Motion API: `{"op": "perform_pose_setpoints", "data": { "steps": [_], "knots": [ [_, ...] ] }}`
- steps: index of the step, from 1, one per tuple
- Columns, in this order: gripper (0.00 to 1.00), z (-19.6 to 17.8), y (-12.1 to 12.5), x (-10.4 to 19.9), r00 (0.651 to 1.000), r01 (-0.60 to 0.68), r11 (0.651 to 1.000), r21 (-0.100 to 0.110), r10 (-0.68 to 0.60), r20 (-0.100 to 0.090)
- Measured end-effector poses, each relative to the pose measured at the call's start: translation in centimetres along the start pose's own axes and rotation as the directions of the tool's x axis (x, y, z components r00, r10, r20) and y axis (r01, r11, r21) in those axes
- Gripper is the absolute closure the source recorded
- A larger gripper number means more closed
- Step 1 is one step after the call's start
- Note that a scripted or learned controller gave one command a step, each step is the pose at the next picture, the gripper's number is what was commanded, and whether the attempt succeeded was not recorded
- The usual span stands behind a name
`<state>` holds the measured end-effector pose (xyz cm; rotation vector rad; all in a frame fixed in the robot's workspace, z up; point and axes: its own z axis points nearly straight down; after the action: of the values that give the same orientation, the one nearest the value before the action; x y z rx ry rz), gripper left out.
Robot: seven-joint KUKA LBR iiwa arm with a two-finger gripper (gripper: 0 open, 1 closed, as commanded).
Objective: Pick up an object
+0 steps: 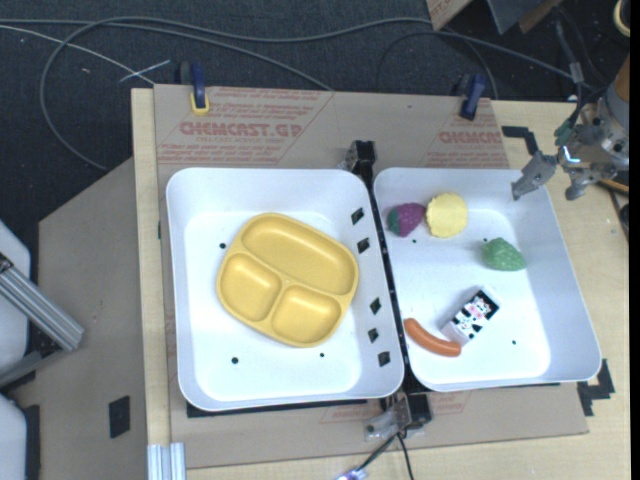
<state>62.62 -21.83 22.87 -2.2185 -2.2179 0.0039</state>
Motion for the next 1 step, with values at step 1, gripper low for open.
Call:
{"op": "perform_pose_setpoints", "data": {
  "steps": [1],
  "knots": [
    [0.0,4.46,0.34,0.61,1.0,0.002,1.0,0.001,-0.002,-0.001]
  ]
}}
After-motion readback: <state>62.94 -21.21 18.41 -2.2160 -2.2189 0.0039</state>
